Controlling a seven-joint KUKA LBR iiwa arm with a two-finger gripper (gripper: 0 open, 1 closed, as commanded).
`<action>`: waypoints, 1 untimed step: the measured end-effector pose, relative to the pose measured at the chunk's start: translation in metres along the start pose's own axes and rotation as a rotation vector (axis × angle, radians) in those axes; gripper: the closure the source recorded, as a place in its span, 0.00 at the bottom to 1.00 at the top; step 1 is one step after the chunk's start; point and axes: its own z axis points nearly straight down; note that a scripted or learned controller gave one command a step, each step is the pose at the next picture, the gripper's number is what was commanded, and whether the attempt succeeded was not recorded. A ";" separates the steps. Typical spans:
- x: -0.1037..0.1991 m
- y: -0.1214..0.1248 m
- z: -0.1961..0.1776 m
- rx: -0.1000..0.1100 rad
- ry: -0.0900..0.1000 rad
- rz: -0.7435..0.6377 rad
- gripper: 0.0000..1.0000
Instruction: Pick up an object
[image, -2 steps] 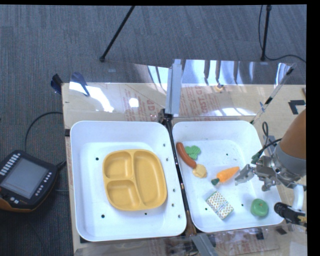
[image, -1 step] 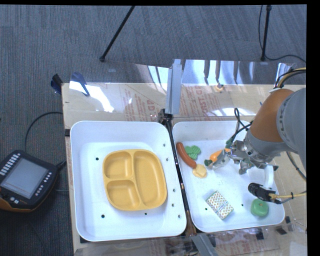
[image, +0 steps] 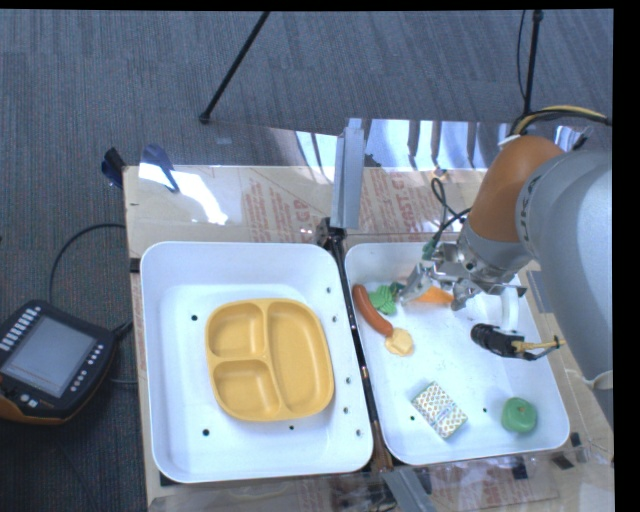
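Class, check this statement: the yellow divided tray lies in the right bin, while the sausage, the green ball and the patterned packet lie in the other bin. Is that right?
Not quite. The camera view shows the yellow divided tray in the left bin. The sausage, the green ball and the patterned packet lie in the other bin, the right one.

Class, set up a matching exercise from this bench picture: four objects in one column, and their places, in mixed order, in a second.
Objects:
1. yellow three-part plastic plate
2. brown toy sausage
3. round green toy
4. patterned small box

Places:
A. right bin, near corner
B. left bin
C. right bin, by the centre divider
D. right bin, near edge, left of the green toy

Pairs: 1-B, 2-C, 3-A, 4-D
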 end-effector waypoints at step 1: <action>0.008 -0.035 -0.074 -0.005 -0.001 0.081 0.00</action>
